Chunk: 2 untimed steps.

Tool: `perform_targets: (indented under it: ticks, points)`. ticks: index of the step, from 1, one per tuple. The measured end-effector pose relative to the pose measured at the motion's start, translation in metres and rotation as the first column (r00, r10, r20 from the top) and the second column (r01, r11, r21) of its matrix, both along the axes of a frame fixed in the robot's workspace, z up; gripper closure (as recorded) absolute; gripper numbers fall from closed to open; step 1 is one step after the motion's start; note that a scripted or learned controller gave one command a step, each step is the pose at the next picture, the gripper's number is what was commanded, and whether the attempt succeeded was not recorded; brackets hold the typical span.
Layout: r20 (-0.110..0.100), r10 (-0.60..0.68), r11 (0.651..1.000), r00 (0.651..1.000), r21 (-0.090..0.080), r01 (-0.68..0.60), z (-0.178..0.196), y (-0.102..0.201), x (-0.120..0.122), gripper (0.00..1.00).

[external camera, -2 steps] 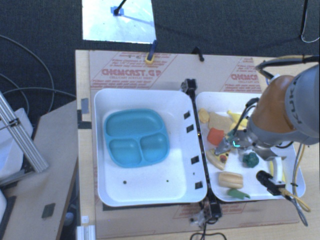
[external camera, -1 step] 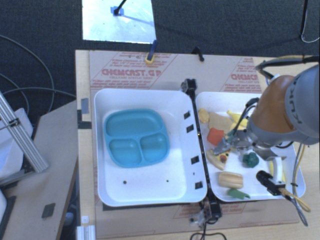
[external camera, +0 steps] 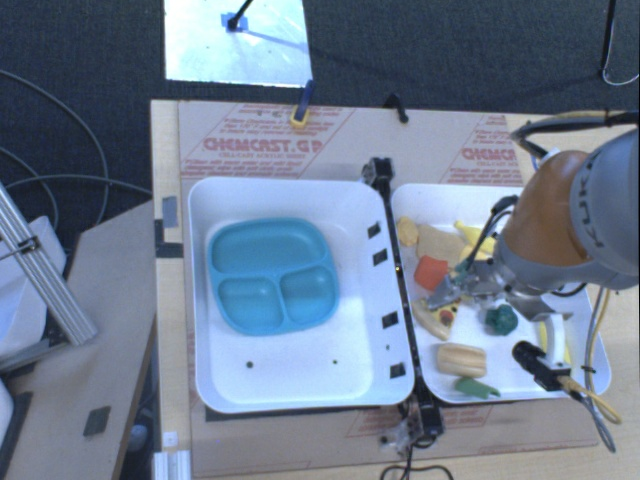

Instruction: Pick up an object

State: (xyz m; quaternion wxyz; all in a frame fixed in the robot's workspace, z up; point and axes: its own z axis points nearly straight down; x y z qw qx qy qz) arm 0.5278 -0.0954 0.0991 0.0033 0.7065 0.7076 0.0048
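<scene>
My gripper (external camera: 453, 290) hangs low in the right bin (external camera: 570, 393), over the left part of its pile of toy foods. Just left of it lies a red block (external camera: 430, 272), and a pale wedge with dark spots (external camera: 439, 319) lies right below it. A teal round piece (external camera: 500, 319) sits to its right. Behind it are a cream slab (external camera: 436, 240), a small yellow piece (external camera: 407, 231) and a yellow strip (external camera: 470, 234). Nearer the front edge lie a tan bread roll (external camera: 461, 358) and a green pod (external camera: 476, 389). I see nothing held.
The left bin (external camera: 230, 388) holds a blue divided plate (external camera: 271, 274). A black divider with clips (external camera: 395, 288) runs between the bins. The grey and orange arm (external camera: 565, 223) covers the right bin's back right part.
</scene>
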Motion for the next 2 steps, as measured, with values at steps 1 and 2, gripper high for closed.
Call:
perform_targets:
  ticks: [1, 2]
  points:
    - [0.000, 0.000, 1.000, 1.000, 0.000, 0.000, 0.000, 0.000, 0.000, 0.00]
    - [-0.003, 0.002, 1.000, 1.000, -0.006, -0.002, -0.012, 0.011, 0.011, 0.00]
